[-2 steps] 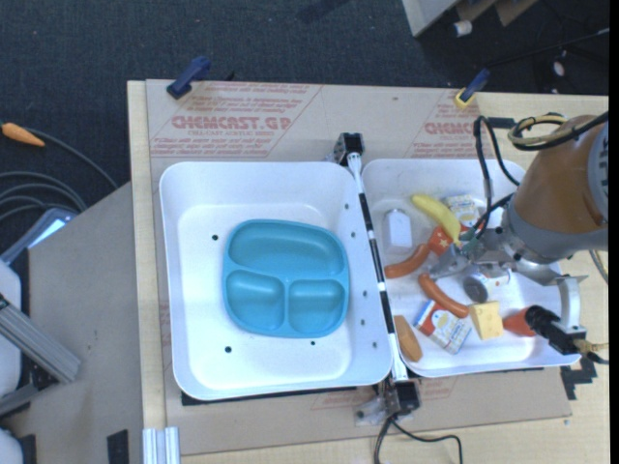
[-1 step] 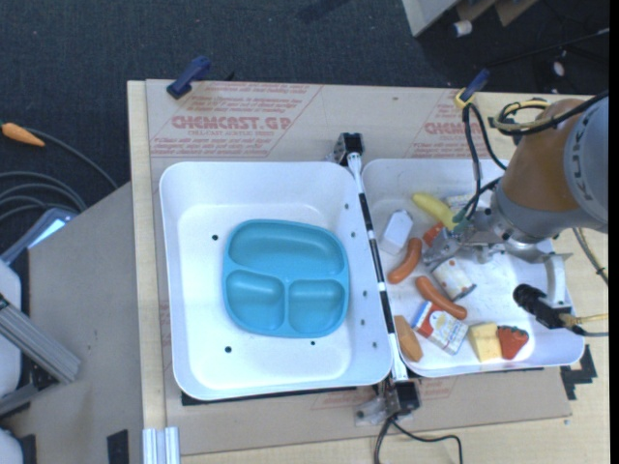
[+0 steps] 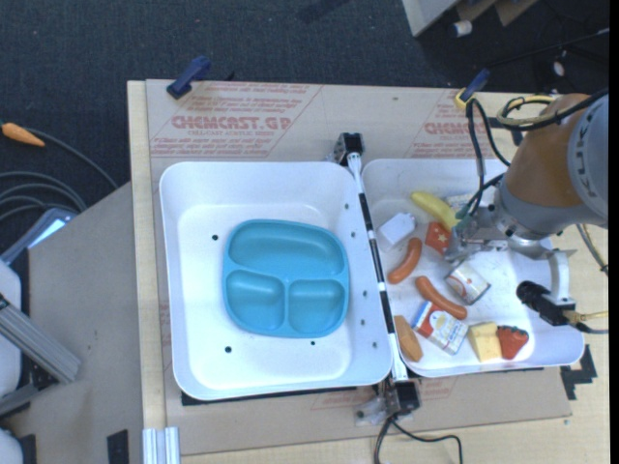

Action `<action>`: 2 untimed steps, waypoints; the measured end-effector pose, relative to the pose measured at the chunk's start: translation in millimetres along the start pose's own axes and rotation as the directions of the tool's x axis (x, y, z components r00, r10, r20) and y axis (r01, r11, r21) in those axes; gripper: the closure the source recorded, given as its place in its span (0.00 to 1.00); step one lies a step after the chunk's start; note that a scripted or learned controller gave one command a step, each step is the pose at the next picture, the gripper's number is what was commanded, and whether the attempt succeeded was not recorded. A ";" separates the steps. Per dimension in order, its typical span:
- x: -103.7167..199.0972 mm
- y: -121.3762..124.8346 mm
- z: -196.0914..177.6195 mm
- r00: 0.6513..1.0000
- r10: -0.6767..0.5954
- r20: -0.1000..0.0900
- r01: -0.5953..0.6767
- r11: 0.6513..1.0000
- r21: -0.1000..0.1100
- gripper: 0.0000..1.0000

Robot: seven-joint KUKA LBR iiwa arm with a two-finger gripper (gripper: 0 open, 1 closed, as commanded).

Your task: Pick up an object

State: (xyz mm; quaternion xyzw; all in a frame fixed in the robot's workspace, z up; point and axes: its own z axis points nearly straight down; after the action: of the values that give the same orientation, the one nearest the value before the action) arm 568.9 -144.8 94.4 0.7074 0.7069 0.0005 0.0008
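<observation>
Gripper (image 3: 462, 243) over glossy, perhaps plastic sausage (image 3: 441, 298)

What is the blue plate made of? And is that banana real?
The blue plate looks like smooth moulded plastic: one even colour, rounded compartments, a soft sheen. The banana looks like a plastic toy, since it is evenly yellow and glossy, though the view is too small to be sure.

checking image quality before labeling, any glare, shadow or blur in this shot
Camera view: even, soft lighting, no hard glare on the white bins; the blue tray is sharp; faint shadow under the gripper, whose fingertips sit in clutter and are hard to resolve; small food items look slightly soft.
</observation>
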 end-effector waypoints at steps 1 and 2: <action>0.0 0.0 0.0 1.000 0.000 0.000 0.000 1.000 0.000 0.00; 2.8 2.0 10.0 1.000 -0.001 -0.001 0.001 1.000 0.003 0.00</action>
State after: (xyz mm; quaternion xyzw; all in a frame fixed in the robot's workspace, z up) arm 571.0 -142.1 84.4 0.7072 0.7070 -0.0001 -0.0008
